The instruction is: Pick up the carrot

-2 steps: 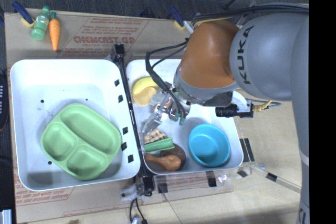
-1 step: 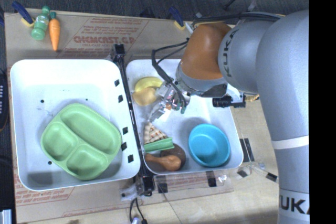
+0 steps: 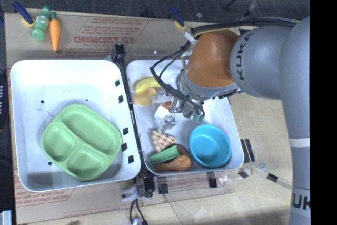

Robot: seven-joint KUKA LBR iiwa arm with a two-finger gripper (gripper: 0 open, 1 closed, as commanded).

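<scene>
We see the carrot (image 3: 55, 32) far in the upper left of the frame, outside both bins, its long axis nearly vertical, tip down. The end effector (image 3: 169, 119) hangs over the right bin (image 3: 237, 137), well apart; we cannot tell its state.

Carrot (image 3: 55, 33) lies on cardboard, upper left of frame, beside green bottle (image 3: 40, 25), outside both bins. Green divided tray (image 3: 81, 140) sits in left bin (image 3: 31, 74). Arm's pincer (image 3: 175, 113) hangs low over right bin (image 3: 238, 137), near yellow banana (image 3: 145, 90), blue bowl (image 3: 209, 146) at lower right.
</scene>
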